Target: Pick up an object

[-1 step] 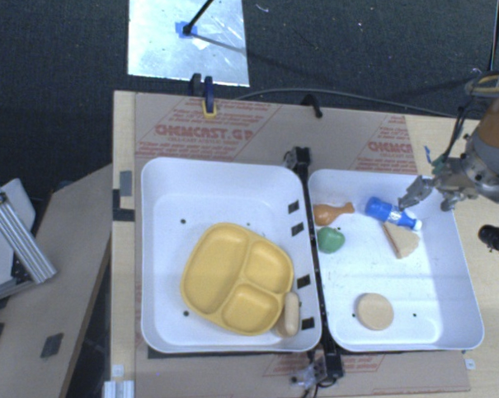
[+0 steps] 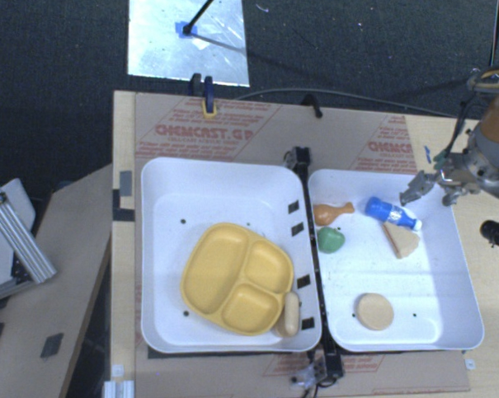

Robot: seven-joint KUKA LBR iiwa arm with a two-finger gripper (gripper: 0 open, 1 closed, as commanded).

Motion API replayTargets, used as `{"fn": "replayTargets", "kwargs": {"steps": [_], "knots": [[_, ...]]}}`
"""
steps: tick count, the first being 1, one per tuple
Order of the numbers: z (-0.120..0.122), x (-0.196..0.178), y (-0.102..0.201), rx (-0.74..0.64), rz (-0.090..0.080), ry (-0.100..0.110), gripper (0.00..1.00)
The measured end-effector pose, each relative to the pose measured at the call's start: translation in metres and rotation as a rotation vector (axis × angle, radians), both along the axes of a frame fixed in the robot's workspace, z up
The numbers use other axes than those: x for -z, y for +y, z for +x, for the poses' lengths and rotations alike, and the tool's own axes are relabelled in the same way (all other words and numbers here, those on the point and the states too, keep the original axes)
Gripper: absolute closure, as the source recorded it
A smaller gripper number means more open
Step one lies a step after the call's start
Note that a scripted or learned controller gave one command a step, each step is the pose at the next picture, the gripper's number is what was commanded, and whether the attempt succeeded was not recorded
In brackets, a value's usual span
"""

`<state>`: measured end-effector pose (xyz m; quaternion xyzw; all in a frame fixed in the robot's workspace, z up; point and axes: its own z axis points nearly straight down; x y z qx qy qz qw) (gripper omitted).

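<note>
Blue and white, a small bottle (image 2: 392,213) lies on its side in the upper part of the right bin (image 2: 457,269), near the far wall. Just below it, at its lower right, rests a tan wedge (image 2: 402,241) like a piece of bread or cheese. To the left of the bottle lies an orange-brown drumstick toy (image 2: 333,212), and under that a green lump (image 2: 331,240), both close to the divider between the bins. A round beige disc (image 2: 375,311) sits lower in the same bin, apart from the others.

At the upper right of the frame the gripper (image 2: 436,187) hangs over the far right corner of this bin, near the bottle but not touching it. Its two fingers look spread, with nothing between them.

In the left bin (image 2: 161,231) a yellow tray with compartments (image 2: 238,278) lies, and a pale oval piece (image 2: 291,314) touches its lower right edge.
</note>
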<state>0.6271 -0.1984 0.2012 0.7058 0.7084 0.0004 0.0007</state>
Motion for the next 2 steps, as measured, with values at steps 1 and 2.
{"fn": "replayTargets", "kwargs": {"steps": [1,2], "knots": [[-0.005,0.058,0.008,0.0,0.001,0.004,0.0],[-0.003,0.106,0.007,0.0,-0.003,-0.005,0.0]]}}
